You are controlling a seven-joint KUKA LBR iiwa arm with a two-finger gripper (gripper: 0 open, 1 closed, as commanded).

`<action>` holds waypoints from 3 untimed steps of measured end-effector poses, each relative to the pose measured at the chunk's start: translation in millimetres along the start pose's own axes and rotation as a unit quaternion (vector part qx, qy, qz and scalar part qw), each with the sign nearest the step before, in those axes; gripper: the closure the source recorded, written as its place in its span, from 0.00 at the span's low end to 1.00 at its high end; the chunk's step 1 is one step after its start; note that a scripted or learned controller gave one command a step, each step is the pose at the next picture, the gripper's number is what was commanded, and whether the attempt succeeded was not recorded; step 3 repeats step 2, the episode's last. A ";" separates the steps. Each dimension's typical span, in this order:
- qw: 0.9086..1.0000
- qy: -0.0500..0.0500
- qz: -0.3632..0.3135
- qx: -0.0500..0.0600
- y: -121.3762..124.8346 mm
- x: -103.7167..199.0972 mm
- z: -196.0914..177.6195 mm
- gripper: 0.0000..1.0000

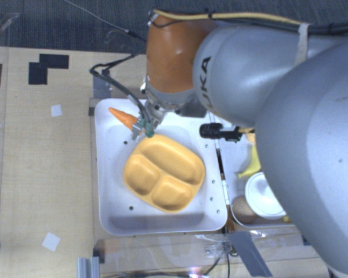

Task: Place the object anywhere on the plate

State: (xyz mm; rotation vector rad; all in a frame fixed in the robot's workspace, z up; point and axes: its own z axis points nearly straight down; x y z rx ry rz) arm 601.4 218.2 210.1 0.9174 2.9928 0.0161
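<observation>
- I see the arm (267, 86) filling the right and upper middle of the frame, its smooth grey shell curving in from the right edge, with the glossy orange band (171, 54) sitting at top centre above the wrist.
- The wrist points down and toward the left, ending at the gripper (144, 127) just above the upper left rim of the plate.
- From here I cannot tell how the claw is set; its small greenish tip sits right against the thick end of the carrot, and I cannot tell whether it has hold of it.
- The carrot (123, 117) is a smooth orange cone, tapering to a point toward the upper left, lying in the upper left corner of the left bin and off the plate.
- The plate (164, 172) is yellow, matte, a rounded square turned at an angle, moulded into three shallow compartments; it lies mid-frame in the left bin.
- The left bin (113, 213) is shallow white plastic with rounded corners, on a pale wood bench (40, 172).
- In the right bin I see a white round bowl (264, 196), a brown rounded object (245, 210) beside it and a yellow piece (252, 164) above them, partly hidden by the arm.
- A black cable (113, 80) loops at the upper left of the wrist.
</observation>
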 end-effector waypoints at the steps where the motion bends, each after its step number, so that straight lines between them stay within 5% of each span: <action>1: 1.000 -0.003 -0.011 -0.003 -65.7 32.0 -136.8 1.00; 2: 1.000 0.001 -0.012 0.003 -66.1 33.6 -129.3 0.00; 3: 1.000 0.001 -0.012 0.003 -66.1 33.6 -129.3 0.00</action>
